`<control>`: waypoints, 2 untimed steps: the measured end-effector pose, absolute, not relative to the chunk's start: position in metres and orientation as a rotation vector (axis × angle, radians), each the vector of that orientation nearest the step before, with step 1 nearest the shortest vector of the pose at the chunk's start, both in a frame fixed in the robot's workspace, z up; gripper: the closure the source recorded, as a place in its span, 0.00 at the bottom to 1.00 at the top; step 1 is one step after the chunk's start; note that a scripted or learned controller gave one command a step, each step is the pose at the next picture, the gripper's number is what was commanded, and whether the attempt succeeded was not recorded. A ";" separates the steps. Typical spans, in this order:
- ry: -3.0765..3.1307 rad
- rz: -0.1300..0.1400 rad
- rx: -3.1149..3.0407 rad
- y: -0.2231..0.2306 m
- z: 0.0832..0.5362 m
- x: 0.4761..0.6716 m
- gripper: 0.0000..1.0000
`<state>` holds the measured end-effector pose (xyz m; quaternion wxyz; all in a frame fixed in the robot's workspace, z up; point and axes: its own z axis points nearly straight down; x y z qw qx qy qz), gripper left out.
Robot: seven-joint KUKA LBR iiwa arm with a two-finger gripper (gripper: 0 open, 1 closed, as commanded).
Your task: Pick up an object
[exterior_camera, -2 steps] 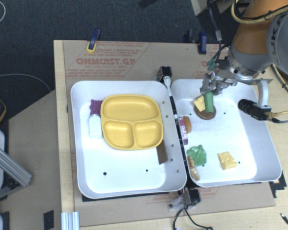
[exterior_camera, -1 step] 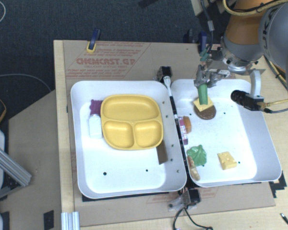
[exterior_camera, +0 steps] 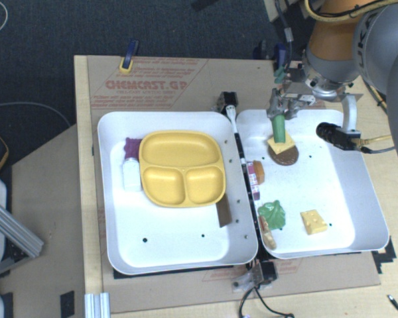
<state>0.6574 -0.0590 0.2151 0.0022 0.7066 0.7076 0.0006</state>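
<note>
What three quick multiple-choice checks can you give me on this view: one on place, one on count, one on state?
1. Where does the yellow tray lie?
A. left bin
B. right bin
C. on the cardboard outside the bins

2. How many compartments does the tray have?
A. two
B. three
C. five

3. How does the green brush stand at the gripper?
A. flat on the bin floor
B. handle up, head on the brown disc
C. lying in the tray

Answers: 1 A, it fills the left bin. 2 B, one long section above two small ones. 3 B, the handle rises to the gripper over the disc.
</note>
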 end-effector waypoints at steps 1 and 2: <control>2.223 -0.001 2.220 -0.047 0.225 0.648 1.00; 2.217 0.001 2.220 -0.064 0.218 0.658 1.00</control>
